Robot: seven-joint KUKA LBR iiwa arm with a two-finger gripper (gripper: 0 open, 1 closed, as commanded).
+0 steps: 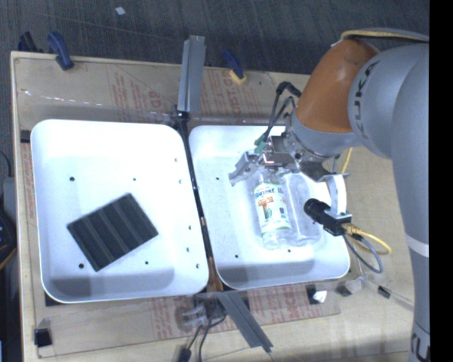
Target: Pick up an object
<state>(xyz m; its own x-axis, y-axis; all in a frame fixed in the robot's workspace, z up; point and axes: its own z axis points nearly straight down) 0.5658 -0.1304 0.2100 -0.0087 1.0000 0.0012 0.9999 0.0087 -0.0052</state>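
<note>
Gripper (266, 159) low over the upper middle of the right bin (226, 255), at the cap end of a clear plastic bottle (275, 210). Metal finger parts splay left toward the bin's middle; whether they are apart, together or clamped on anything cannot be told, since wrist hardware and a small red-lit spot crowd that area. Bottle's top end is tucked under the gripper, so contact is not readable.

Bottle lies flat on the right bin's floor, long axis running roughly top to bottom of the view, cap end up toward the gripper, base down toward the bin's near wall. White label with orange and green print; text too small to read. A second clear shape just to its right may be another bottle or a reflection, hard to make out.

Arm (377, 89), grey with orange band, carries "KUKA" lettering, partly cut off at the edge. Black connector and yellow cable (362, 238) hang over the bin's right rim.

Left bin (53, 149) holds a dark ribbed rectangular pad (112, 231), lying flat, turned diagonally.
</note>
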